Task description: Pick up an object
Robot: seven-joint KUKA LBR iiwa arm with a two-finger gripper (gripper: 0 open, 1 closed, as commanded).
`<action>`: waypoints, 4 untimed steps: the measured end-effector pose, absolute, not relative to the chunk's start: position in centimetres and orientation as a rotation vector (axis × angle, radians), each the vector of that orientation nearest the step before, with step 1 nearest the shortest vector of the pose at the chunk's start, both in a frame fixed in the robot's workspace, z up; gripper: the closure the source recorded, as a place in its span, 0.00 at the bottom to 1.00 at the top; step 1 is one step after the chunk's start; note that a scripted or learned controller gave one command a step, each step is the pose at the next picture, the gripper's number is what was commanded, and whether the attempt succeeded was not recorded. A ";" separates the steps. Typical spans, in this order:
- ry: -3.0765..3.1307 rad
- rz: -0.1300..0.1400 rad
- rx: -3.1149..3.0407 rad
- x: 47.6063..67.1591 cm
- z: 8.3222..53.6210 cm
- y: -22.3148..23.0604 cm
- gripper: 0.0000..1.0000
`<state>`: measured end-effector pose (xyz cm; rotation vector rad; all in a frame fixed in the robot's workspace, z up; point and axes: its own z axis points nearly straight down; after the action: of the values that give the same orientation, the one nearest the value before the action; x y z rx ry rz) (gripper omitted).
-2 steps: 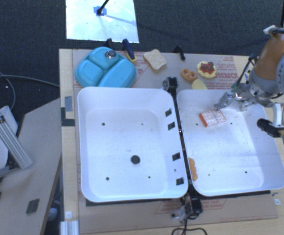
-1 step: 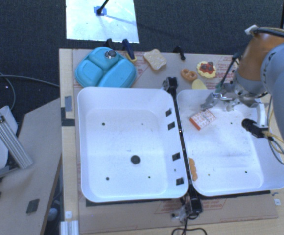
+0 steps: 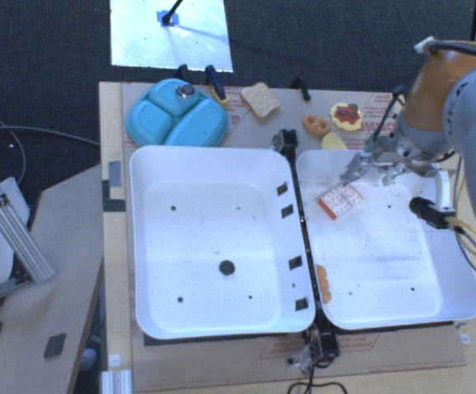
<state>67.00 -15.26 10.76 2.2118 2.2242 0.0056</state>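
Observation:
A small orange and white box (image 3: 340, 200) lies flat in the right bin (image 3: 435, 294), near its back left corner. My gripper (image 3: 372, 172) hovers just behind and to the right of the box, over the bin's back part. Its two fingers stand apart, open, with nothing between them. A small orange piece (image 3: 322, 282) rests against the right bin's left wall. In the left bin (image 3: 164, 220), a small dark round object (image 3: 226, 267) sits near the middle of the floor.
Behind the bins lie a blue divided dish (image 3: 176, 115), a toast slice (image 3: 260, 99), a pretzel (image 3: 316, 124), a small pizza-like toy (image 3: 346, 116) and a yellow piece (image 3: 333, 142). Black clips (image 3: 290, 212) line the shared wall between the bins.

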 end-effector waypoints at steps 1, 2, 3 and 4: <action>2.205 0.022 2.215 58.1 9.2 -16.9 0.00; 2.219 0.008 2.207 64.6 10.4 -19.9 0.00; 2.227 0.003 2.216 67.0 8.5 -20.5 0.00; 2.222 0.008 2.206 67.2 9.9 -20.6 1.00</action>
<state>67.16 -20.61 9.87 2.2056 2.2224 0.0079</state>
